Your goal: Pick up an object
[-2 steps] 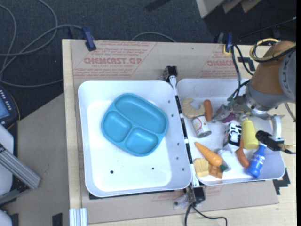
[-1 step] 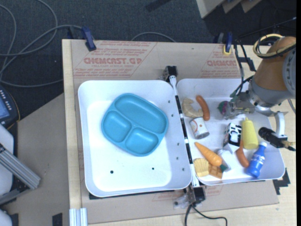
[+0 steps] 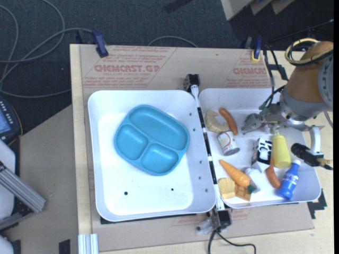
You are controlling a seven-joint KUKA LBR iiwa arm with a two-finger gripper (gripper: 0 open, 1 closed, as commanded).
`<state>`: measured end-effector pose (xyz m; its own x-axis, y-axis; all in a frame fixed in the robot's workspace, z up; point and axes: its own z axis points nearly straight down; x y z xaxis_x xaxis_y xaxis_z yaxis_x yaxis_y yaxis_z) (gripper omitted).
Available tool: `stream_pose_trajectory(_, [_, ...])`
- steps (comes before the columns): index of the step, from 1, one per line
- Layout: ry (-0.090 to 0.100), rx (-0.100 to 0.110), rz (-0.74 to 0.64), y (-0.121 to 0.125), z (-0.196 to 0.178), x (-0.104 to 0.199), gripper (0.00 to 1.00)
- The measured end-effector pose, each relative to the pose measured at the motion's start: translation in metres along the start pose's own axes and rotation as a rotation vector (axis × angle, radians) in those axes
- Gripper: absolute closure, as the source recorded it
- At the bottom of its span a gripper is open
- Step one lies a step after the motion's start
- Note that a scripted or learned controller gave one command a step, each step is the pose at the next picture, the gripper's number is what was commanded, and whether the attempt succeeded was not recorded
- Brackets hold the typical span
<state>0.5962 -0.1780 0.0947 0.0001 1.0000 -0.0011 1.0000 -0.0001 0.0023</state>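
The right bin [image 3: 312, 192] holds the loose objects. An orange sausage [image 3: 229, 119] lies beside a beige piece [image 3: 213, 121] at the far left of the bin. Below them a small can [image 3: 228, 143] lies on its side, and a carrot [image 3: 234, 172] sits nearer the front. A black-and-white item [image 3: 263, 150], a yellow bottle [image 3: 280, 150] and a blue bottle [image 3: 288, 181] crowd the right half. My gripper [image 3: 255, 123] hangs low over the bin's far middle, just right of the sausage and above the black-and-white item. Nothing shows in its grasp.
A blue divided plate [image 3: 152, 139] lies in the left bin [image 3: 106, 194]. A tan cracker [image 3: 228, 187] and a brown block [image 3: 243, 193] sit at the right bin's front left corner. A small orange sausage [image 3: 273, 177] lies by the blue bottle. Cables run over the bench's back right.
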Motion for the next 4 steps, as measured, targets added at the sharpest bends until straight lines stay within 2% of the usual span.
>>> stream_pose_trajectory(1, [0.008, 0.004, -0.002, -0.061, 0.009, 0.0, 0.0])
stream_pose_trajectory(2, [0.001, 0.001, 0.0, -0.06, 0.0, -0.002, 1.0])
stream_pose_trajectory(3, [0.0, -0.001, -0.004, -0.08, 0.008, 0.073, 1.0])
stream_pose_trajectory(4, [0.002, -0.013, -0.011, -0.02, -0.097, 0.156, 1.0])
